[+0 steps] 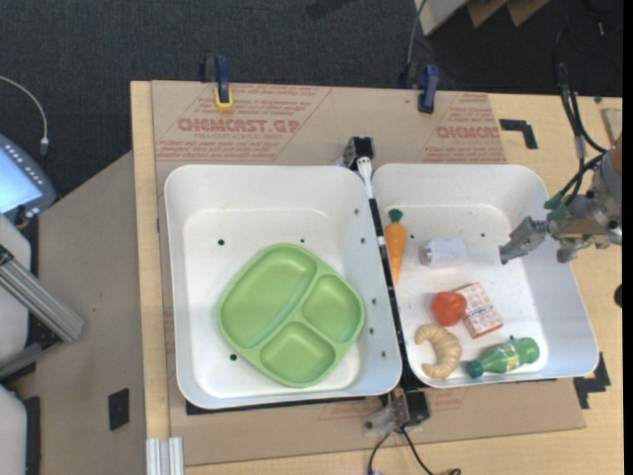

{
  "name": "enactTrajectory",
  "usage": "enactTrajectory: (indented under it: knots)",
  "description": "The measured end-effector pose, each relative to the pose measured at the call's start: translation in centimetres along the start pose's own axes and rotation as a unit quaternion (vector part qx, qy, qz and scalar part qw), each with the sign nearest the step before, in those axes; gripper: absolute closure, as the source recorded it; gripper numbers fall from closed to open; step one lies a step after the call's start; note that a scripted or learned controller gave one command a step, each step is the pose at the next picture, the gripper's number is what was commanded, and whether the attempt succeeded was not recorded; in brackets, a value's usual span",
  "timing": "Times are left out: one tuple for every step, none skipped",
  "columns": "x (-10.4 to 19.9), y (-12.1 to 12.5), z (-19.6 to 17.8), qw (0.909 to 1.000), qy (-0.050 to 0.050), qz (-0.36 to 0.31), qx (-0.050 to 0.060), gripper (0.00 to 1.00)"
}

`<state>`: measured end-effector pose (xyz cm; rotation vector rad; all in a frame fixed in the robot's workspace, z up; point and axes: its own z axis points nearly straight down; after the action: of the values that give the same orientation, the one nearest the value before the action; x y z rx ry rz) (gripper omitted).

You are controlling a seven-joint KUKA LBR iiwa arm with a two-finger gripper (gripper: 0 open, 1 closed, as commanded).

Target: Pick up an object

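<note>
The gripper (542, 237) hangs at the right bin's (514, 184) right wall, its jaws spread wide with nothing between them; one grey finger (518, 238) points left over the bin floor, the other lies nearer the rim. The closest thing to the jaws is a small grey block (442, 252), lying on the bin floor to their left, apart from the finger tip. Left of the block a carrot (396, 247) lies along the wall shared with the left bin (188, 206), green top toward the far side. Nearer the camera sit a tomato (448, 308) touching a red-and-white box (482, 311), then a croissant (441, 350) and a green bottle (505, 356) just beside each other near the front wall. The left bin holds a green plate (291, 314) with three compartments, lying flat toward its front. Both bins rest on the tabletop (247, 122), a brown board with red lettering, clamped at the far edge. The arm is cut off at the right edge, so little beyond the wrist shows, and the box's print is too small to read.
</note>
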<state>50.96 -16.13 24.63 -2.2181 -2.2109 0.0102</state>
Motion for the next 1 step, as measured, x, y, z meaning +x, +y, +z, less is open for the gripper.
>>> enactTrajectory:
  knots:
    - [0.04, 0.24, -0.59, 1.0000, -0.001, -0.002, -0.006, 0.00]
